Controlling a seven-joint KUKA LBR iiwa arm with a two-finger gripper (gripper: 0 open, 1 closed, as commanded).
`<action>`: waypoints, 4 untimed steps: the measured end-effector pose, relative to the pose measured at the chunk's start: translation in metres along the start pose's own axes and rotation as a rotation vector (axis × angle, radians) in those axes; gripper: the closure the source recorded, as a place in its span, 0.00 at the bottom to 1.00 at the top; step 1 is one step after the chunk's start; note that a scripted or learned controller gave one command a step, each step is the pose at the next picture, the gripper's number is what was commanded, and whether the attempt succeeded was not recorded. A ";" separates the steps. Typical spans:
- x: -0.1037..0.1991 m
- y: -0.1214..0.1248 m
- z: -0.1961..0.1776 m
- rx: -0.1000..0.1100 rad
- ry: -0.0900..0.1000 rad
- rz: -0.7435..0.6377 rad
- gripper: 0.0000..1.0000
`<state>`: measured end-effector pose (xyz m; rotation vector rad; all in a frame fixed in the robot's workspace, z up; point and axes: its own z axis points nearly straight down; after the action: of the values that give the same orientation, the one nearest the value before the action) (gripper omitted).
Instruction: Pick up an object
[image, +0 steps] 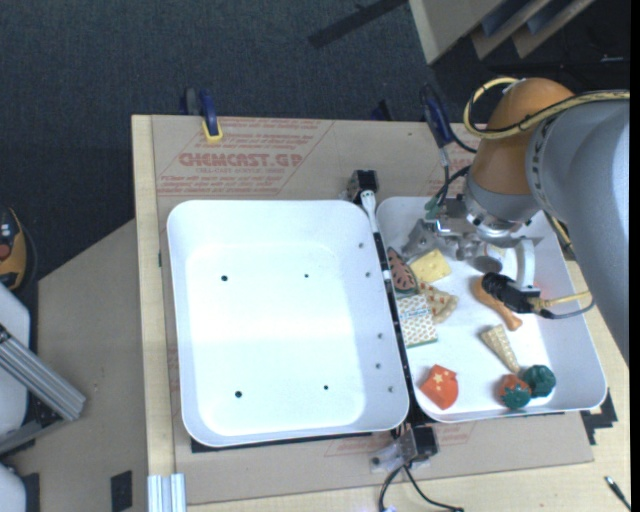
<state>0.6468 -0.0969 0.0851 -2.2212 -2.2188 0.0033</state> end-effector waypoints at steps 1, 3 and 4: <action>0.000 0.001 -0.011 -0.004 -0.001 -0.001 1.00; 0.001 -0.047 -0.002 -0.006 -0.006 0.003 0.00; 0.003 -0.045 -0.012 -0.010 -0.003 0.001 1.00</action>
<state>0.6018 -0.0940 0.0971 -2.2289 -2.2239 -0.0052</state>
